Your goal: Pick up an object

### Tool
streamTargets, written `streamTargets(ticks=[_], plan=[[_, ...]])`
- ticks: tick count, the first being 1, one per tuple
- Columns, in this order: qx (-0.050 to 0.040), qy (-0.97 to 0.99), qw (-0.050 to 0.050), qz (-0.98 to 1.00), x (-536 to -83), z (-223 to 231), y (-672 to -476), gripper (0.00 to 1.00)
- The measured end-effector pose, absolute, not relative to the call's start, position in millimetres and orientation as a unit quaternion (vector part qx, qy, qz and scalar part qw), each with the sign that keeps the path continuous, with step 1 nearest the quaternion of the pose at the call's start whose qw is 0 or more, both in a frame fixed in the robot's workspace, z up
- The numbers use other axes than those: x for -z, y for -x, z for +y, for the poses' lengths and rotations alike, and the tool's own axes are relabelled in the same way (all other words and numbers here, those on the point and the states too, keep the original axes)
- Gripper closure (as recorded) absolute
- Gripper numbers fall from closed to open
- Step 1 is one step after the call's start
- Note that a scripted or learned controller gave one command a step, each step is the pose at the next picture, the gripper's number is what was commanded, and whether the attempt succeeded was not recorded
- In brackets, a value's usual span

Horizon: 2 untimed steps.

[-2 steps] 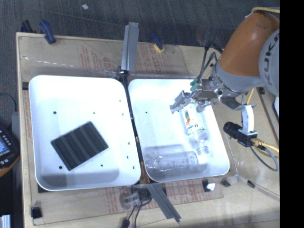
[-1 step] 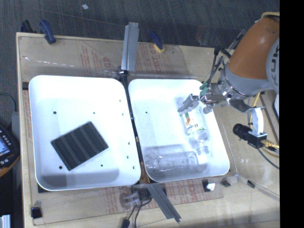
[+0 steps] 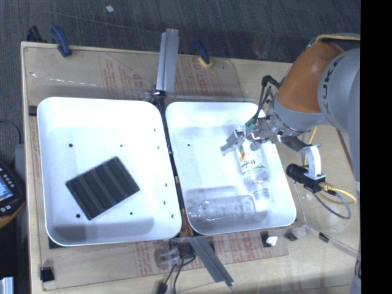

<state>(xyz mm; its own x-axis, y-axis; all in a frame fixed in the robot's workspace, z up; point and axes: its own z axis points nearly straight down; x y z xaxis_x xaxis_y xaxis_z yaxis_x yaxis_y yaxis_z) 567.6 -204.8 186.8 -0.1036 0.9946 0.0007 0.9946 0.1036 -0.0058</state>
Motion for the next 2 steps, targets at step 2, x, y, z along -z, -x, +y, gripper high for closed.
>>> streamTargets(ticks=[2], plan=[[-0.0015,0.655,0.002,-0.755,-146.6,-208.8,-578.3,0.00]])
